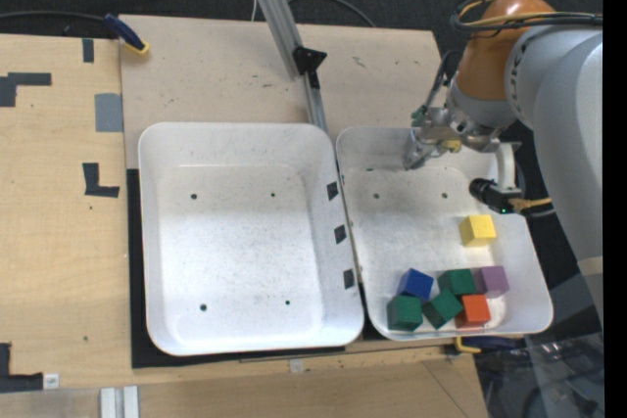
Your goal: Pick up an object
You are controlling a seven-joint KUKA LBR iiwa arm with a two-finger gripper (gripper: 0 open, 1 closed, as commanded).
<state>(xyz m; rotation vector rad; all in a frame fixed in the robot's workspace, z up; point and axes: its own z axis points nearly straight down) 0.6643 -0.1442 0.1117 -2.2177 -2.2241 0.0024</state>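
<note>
seven small coloured blocks lie in the right bin.

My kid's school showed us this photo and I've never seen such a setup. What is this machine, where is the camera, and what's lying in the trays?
It is a grey robot arm with an orange band, reaching in from the right. One fixed camera looks down at a slant on a bench with two white bins. Its gripper hangs over the far end of the right bin. That bin holds small blocks: a yellow one alone, and blue, green, orange and purple ones clustered at the near end. The picture shows nothing in its grasp.
</note>
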